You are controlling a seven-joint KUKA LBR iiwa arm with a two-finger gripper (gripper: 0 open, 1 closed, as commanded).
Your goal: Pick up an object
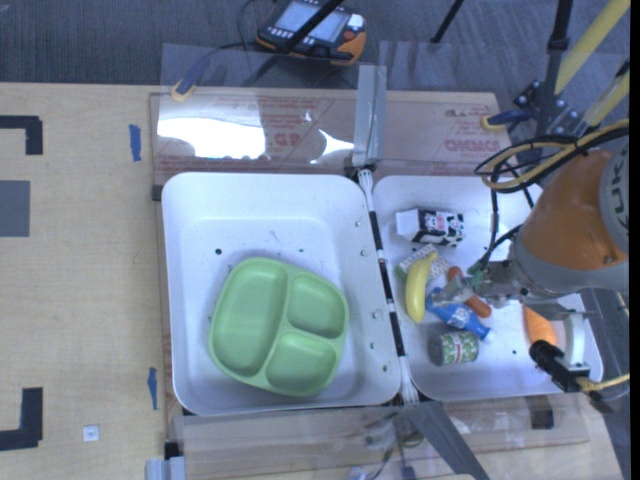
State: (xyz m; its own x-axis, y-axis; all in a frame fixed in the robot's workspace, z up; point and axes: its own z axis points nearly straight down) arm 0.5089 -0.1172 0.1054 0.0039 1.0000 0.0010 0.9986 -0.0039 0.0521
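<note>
Bench (pixel 70 268): pale wood surface, carrying two shallow white bins side by side, with black marks at its left edge.
Left bin (pixel 200 218): white, square with rounded corners, holding one plate.
Right bin (pixel 500 368): white, touching the left bin along the middle seam, holding a cluster of small things.
Arm (pixel 580 218): grey with an orange band, reaching in from the right and covering the right bin's right side.
Plate (pixel 280 326): light green, divided into three compartments, lying flat in the lower half of the left bin.
Banana (pixel 417 286): yellow, lying lengthwise near the right bin's left wall, just left of the gripper.
Carton (pixel 438 226): small, black and white, in the upper part of the right bin, above the banana.
Can (pixel 456 348): small, green label, lying on its side below the banana.
Blue packet (pixel 462 317): between the banana and the can, just beside the gripper.
Carrot (pixel 538 320): orange, at the right of the bin, partly under the arm.
Gripper (pixel 478 286): low over the middle of the cluster, right of the banana; cannot tell how far the fingers are spread or whether anything sits between them.
</note>
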